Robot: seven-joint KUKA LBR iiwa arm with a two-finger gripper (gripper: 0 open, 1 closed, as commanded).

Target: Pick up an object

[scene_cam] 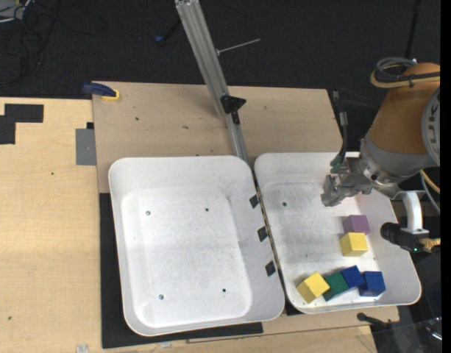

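The gripper (333, 194) hangs over the right bin (299, 226), nothing visible between its fingers; how far they part I cannot tell. Nearest, just right of it, lies a purple block (357, 223), a yellow cube (354, 243) below. The bench (166, 120) is pale wood.

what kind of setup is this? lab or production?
Likely a robotics lab bench: the arm works over two white bins, coloured blocks serve as grasp targets, and loose cables lie at the back.
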